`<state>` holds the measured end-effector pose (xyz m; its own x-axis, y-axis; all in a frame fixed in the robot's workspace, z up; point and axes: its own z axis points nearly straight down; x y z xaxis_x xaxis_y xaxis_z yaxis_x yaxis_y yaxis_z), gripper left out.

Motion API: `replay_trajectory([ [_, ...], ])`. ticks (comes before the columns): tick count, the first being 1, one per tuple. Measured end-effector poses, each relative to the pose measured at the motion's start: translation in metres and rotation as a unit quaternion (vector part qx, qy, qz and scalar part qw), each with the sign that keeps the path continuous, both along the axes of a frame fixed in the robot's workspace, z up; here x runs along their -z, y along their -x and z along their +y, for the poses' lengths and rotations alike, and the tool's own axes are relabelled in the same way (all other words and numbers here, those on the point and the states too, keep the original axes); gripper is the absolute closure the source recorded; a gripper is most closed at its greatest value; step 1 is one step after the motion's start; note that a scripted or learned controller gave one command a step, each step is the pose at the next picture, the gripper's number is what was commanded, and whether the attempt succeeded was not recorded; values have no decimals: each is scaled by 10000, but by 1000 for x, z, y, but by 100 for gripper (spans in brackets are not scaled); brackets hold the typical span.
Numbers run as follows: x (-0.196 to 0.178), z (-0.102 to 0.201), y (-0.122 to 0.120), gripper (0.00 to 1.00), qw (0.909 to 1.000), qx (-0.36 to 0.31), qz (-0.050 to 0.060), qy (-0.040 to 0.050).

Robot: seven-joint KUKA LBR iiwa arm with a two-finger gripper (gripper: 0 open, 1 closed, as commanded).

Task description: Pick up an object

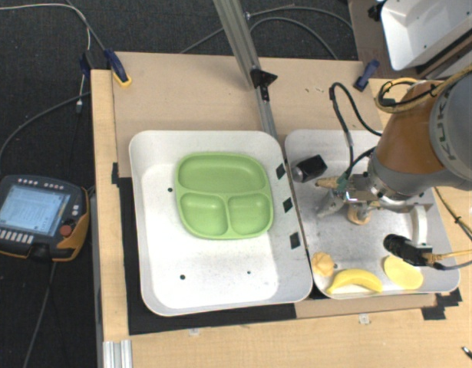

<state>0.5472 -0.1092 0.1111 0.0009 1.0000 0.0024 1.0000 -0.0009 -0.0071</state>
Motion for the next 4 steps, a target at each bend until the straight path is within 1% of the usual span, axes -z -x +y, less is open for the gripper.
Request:
replay_trajectory([
  [1,-14,0,-2,100,10000,-4,-39,4],
  [2,-59,-4,-5,100,10000,-7,-63,18],
  [3,-95,-4,-6,100,10000,-11,-63,17],
  [4,-92,51,-7,100,10000,-39,-29,-6],
])
